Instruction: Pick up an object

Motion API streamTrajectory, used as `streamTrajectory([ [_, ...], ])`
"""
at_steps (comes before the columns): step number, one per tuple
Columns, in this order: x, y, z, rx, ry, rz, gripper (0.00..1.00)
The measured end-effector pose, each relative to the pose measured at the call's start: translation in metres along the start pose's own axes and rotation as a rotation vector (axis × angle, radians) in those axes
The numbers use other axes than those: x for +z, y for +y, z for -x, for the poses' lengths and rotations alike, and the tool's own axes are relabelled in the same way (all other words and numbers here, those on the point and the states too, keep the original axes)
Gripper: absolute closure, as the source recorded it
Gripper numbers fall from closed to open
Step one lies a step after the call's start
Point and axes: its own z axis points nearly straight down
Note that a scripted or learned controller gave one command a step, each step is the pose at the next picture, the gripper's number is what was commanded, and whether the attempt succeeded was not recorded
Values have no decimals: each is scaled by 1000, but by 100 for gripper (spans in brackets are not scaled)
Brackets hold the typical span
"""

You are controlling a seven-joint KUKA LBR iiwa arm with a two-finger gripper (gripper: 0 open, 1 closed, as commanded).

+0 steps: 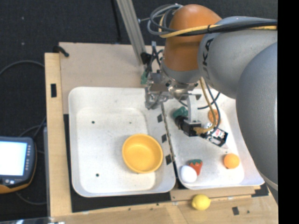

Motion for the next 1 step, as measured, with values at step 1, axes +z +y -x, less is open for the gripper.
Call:
streamTrajectory([
  [1,-1,0,2,4,2,1,0],
])
